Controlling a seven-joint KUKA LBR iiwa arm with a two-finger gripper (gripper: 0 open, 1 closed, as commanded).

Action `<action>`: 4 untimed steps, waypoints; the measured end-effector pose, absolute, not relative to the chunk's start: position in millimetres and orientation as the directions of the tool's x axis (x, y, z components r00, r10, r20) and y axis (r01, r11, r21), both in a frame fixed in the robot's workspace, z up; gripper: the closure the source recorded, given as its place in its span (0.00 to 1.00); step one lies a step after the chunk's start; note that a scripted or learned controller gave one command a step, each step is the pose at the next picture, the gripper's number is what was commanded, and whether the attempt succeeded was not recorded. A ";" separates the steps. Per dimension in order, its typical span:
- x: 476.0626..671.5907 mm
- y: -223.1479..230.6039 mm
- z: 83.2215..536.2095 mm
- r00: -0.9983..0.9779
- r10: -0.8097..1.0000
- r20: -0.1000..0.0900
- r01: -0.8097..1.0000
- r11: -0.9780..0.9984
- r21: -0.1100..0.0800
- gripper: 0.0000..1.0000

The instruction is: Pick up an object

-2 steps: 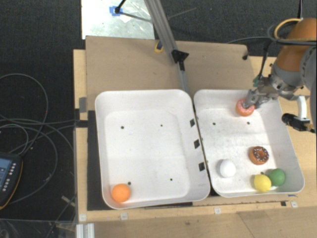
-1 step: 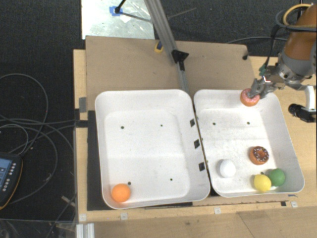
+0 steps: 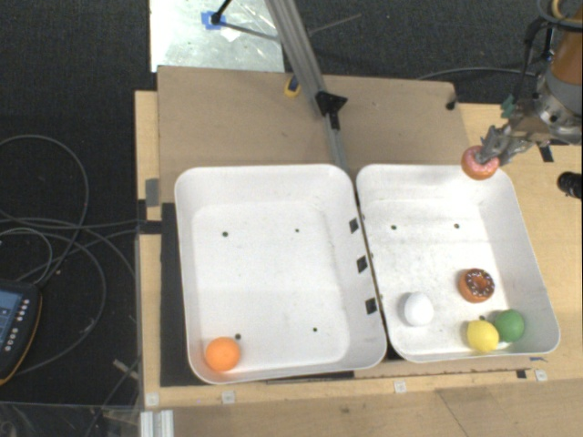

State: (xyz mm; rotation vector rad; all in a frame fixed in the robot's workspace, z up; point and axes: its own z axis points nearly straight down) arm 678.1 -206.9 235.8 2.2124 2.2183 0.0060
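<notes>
Pink donut sits at the upper right of the frame, over the top right corner of the right bin, gripped between the closed fingers of our tool. Lower right in that bin we see a brown donut, white ball, yellow ball and green ball. An orange ball lies at the lower left of the left bin.

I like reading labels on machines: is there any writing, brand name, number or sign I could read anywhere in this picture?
None can be read.
Dark handheld device with a lit screen at the left edge: too small and blurred to read.
Two white plastic bins, bench and balls: no writing visible.
</notes>
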 end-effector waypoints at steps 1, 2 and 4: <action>679.6 -207.0 271.7 -0.004 1.000 -0.002 1.000 0.004 0.007 1.00; 669.2 -157.2 271.4 -0.009 1.000 0.001 1.000 0.009 0.002 1.00; 673.7 -50.4 263.3 -0.011 1.000 0.002 1.000 0.011 0.002 1.00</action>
